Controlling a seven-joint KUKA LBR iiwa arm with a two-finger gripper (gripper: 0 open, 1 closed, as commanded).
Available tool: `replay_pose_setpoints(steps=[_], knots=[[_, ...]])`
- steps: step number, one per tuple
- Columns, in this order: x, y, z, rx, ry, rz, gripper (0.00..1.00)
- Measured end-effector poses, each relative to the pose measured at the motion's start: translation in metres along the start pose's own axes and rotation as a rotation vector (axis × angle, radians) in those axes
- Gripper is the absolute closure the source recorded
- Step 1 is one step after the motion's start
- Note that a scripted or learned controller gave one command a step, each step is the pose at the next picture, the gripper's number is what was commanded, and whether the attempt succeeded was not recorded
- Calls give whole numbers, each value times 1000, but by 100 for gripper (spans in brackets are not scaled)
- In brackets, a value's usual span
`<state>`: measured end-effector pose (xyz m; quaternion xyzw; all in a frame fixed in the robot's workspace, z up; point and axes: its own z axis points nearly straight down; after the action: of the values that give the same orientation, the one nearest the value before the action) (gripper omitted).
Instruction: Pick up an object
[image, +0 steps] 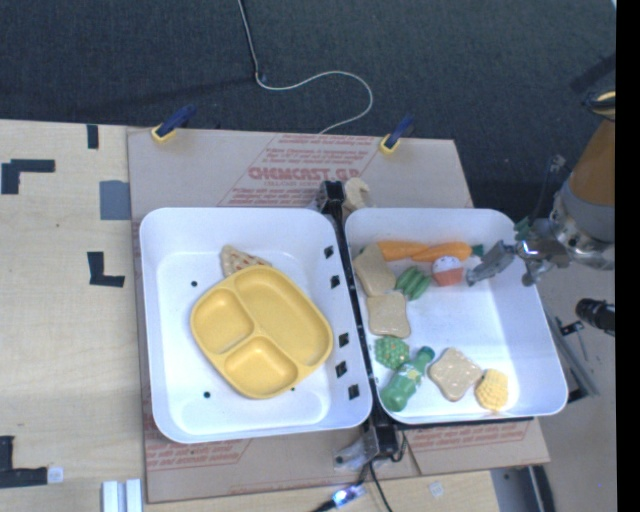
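The right bin (520, 330) holds several toy foods. An orange carrot (420, 249) lies along its far side, with a small red and white piece (449, 268) just below it. There are also two tan bread slices (373, 270) (388, 314), a green pepper piece (411, 282), a broccoli (391, 352), a green bottle (403, 383), a toast slice (454, 373) and a yellow corn (491, 390). My gripper (495, 264) hangs over the bin's far right part, just right of the carrot's tip and the red and white piece. Nothing shows in its grasp.
The left bin (165, 300) holds a yellow divided tray (260, 330) lying on a tan waffle (237, 261). A black divider with clips (345, 300) runs between the bins. Cardboard (290, 165) lies under both, and a white cable (320, 80) loops behind.
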<state>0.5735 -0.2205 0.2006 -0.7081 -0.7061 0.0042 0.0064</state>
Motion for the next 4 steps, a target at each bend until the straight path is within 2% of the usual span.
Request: replay_pose_setpoints(steps=[1, 2, 3, 4], knots=[[0, 3, -8, -13, -3, -4, 0], [9, -1, 40, -10, -2, -4, 0], [0, -1, 91, -10, -3, -4, 0], [1, -1, 117, -13, -4, -5, 0]])
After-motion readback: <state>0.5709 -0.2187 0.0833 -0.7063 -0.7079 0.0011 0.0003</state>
